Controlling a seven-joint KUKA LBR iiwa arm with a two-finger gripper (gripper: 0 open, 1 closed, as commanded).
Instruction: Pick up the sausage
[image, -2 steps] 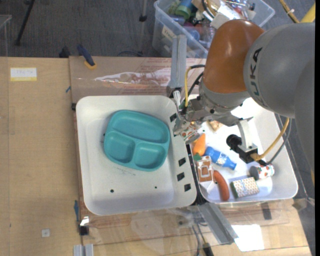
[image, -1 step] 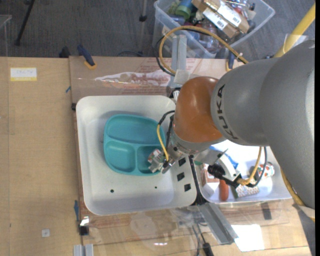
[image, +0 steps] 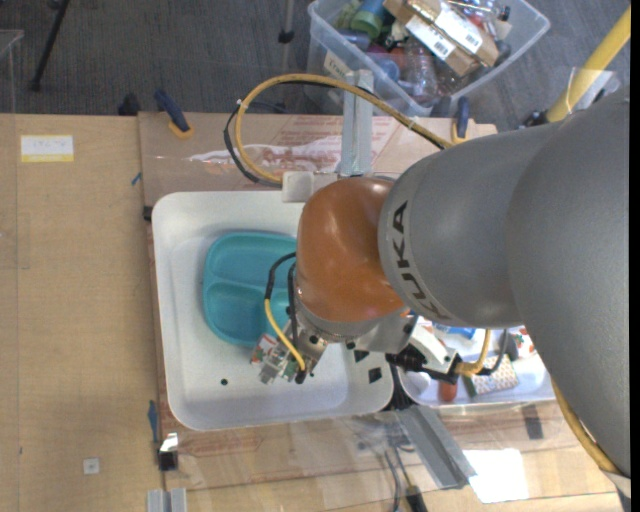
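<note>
The grey arm (image: 520, 220) runs off the right edge and covers most of the right bin (image: 500, 385), of which only a strip with small, unreadable items shows beneath it. Its orange band (image: 340, 260) hides the right side of the teal dish (image: 235, 285) and much of the left bin (image: 185, 330). The claw (image: 280, 362) sits low under the wrist among cables, too cluttered to make out its fingers. The clear box of clutter (image: 430, 45) above the tabletop (image: 70, 300) is cut off by the top edge.
</note>
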